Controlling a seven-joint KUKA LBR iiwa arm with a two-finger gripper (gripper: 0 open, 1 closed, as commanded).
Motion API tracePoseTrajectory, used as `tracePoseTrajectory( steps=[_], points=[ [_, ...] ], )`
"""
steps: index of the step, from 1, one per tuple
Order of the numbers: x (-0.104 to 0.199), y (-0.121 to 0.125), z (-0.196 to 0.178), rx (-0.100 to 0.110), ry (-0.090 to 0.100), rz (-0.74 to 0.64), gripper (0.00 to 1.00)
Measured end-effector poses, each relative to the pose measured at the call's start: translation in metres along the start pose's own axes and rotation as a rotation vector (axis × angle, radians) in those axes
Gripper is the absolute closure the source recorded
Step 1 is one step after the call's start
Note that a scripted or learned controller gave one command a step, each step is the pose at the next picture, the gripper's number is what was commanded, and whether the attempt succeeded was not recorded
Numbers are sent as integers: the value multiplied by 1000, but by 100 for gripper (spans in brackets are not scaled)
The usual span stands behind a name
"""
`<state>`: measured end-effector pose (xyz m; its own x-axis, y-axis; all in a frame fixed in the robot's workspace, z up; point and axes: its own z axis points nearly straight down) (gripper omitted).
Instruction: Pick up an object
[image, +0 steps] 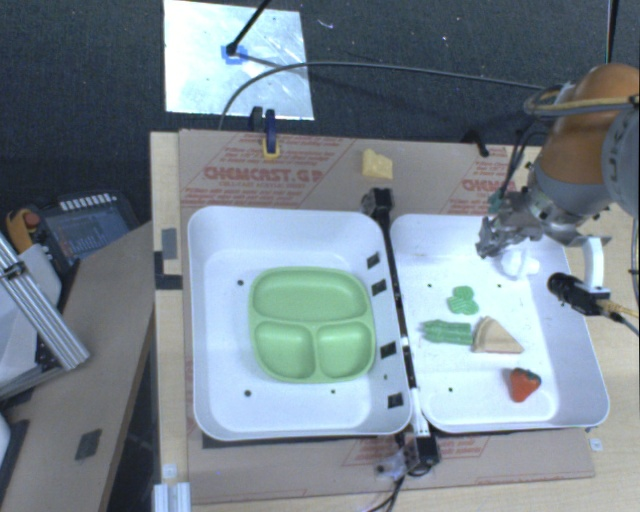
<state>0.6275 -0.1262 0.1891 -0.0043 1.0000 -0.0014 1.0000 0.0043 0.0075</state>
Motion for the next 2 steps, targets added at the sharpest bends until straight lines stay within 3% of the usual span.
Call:
tracePoseTrajectory(
  steps=[1,2],
  points=[
    [5,-3,-62,0,0,-1,100],
    [5,-1,-96,2,0,-1,100]
  ],
)
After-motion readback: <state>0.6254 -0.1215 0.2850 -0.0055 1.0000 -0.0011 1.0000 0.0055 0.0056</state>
